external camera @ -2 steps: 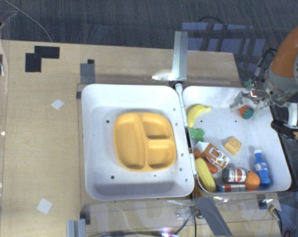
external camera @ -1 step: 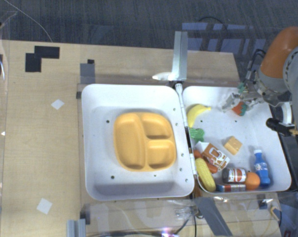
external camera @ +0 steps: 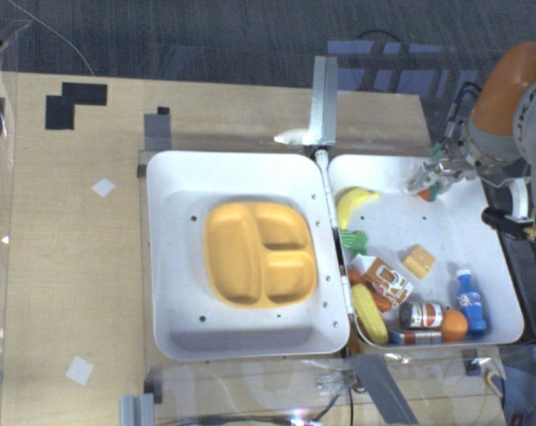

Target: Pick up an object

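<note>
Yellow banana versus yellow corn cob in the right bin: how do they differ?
The yellow banana is smooth and curved; the yellow corn cob is straight and ridged with kernels. The banana lies at the right bin's far left corner, the cob at its near left corner. Both hug the divider side.

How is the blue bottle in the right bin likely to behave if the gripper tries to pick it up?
The blue bottle looks small and rounded, so it may roll or slip out of a pinch. It lies close to the bin wall and beside an orange, so fingers may have little room. The gripper is at the bin's far corner, well away from it.
</note>
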